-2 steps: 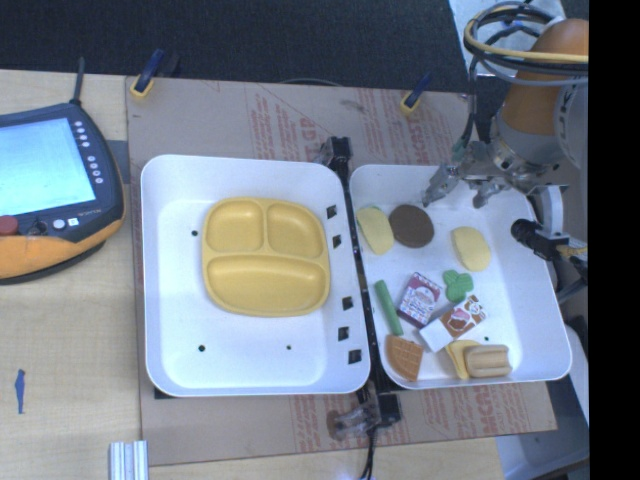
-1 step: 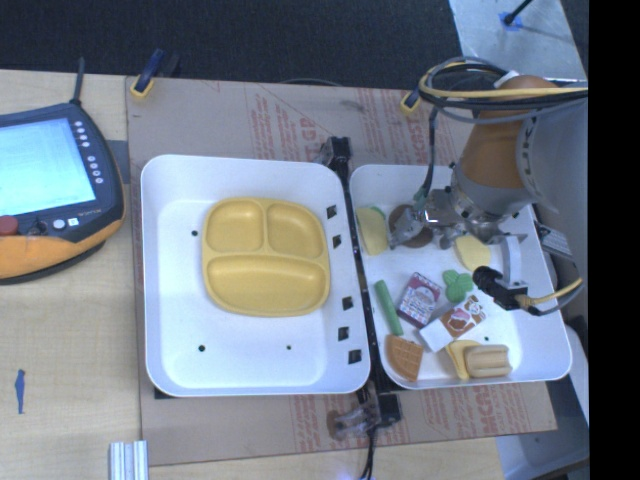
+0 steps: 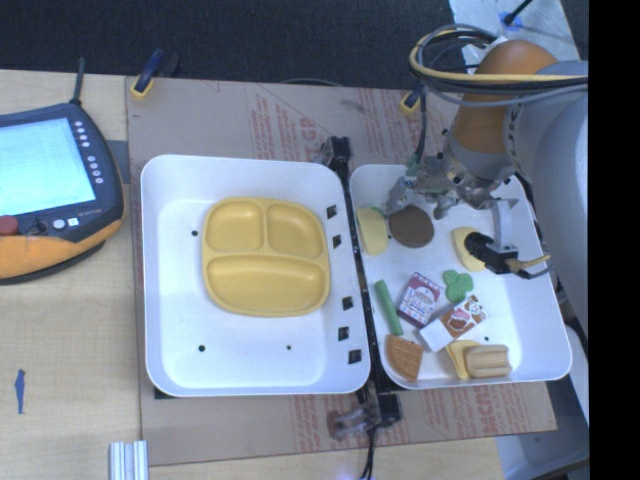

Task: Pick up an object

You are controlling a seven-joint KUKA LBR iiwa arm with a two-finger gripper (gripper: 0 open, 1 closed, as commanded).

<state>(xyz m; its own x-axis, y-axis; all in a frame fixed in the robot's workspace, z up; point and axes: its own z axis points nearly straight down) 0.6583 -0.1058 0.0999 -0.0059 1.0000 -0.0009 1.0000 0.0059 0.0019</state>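
My gripper hangs over the far end of the right bin, just above a brown round disc. Left of the disc lies a pale yellow piece, and a yellow curved piece lies to its right. Nearer the front I see a green stick, a maroon packet, a green lump, a red and white packet, a white cube, a waffle wedge and a hot dog bun. Nothing shows between the gripper's parts.
The left bin holds a yellow divided plate. A tablet-like pendant lies on the bench at the far left. The grey arm covers the right bin's far right corner.
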